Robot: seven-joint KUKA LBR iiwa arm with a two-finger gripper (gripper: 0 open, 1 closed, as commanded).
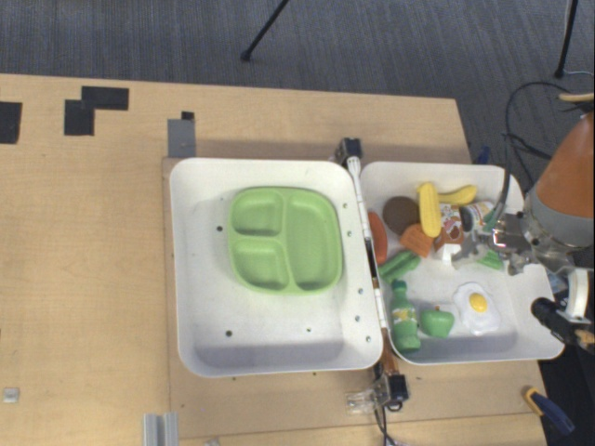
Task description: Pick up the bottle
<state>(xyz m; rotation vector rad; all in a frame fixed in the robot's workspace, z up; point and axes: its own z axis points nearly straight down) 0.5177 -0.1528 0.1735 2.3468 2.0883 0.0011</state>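
A small green bottle (pixel 403 316) with a yellow label lies along the left wall of the right bin (pixel 521 342), near its front corner. My gripper (pixel 459 251) hangs over the middle of that bin, up and to the right of the bottle and apart from it. It sits just below a small labelled can (pixel 455 219). The grey wrist (pixel 509 236) and the orange band of the arm (pixel 567 179) reach in from the right.
Crowded around the gripper are a yellow banana (pixel 456 194), a yellow corn-like piece (pixel 428 209), a brown disc (pixel 400 213), an orange piece (pixel 416 241), a green vegetable (pixel 398 264), a green pepper (pixel 436 321) and a fried egg (pixel 477 302). The left bin (pixel 200 342) holds a green divided plate (pixel 284 240).
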